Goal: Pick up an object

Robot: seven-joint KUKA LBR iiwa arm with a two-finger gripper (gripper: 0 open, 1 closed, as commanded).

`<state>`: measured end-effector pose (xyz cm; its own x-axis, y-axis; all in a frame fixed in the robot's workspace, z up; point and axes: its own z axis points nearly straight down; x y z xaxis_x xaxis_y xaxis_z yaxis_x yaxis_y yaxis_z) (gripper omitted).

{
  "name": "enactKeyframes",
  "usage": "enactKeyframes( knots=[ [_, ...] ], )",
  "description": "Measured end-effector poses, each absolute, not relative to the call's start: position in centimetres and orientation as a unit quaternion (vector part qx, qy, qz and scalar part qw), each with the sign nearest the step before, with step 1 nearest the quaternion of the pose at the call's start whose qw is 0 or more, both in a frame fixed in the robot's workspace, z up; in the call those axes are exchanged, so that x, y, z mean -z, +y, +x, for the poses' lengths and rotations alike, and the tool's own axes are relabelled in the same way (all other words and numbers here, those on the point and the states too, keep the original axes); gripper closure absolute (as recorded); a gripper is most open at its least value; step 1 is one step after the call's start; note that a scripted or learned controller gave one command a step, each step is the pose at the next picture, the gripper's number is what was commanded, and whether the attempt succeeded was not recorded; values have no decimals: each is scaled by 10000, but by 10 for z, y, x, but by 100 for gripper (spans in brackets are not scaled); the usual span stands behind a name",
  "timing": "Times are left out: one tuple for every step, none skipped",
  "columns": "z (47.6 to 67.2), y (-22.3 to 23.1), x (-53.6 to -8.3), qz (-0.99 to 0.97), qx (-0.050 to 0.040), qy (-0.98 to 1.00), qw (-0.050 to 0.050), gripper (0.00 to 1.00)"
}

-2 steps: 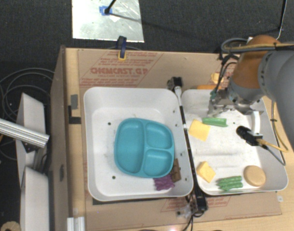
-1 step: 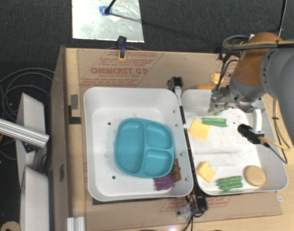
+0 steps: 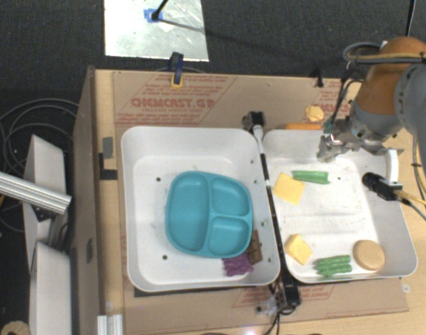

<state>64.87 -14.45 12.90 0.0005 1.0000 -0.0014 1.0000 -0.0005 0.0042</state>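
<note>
I'm seeing a tan disc (image 3: 370, 255) and green beans (image 3: 332, 263) sitting at the right bin's (image 3: 380, 222) near edge. Farther back a slim green bean (image 3: 311, 177) is lying with its long axis left-right. Above it the gripper (image 3: 327, 149) is hovering; its grip I cannot tell.

Divided plate (image 3: 209, 213) in the left bin (image 3: 143, 187); cheese wedges (image 3: 289, 188), beans (image 3: 310, 177), cookie (image 3: 370, 255) in the right bin (image 3: 394, 222).

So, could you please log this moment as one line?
gripper above right bin far edge | nearest: green bean | nothing visibly held
</note>
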Motion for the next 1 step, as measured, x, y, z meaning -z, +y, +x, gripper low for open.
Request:
enactKeyframes(
  knots=[
    [572,-141,-157,7076,6,7066,-8,100]
  ],
)
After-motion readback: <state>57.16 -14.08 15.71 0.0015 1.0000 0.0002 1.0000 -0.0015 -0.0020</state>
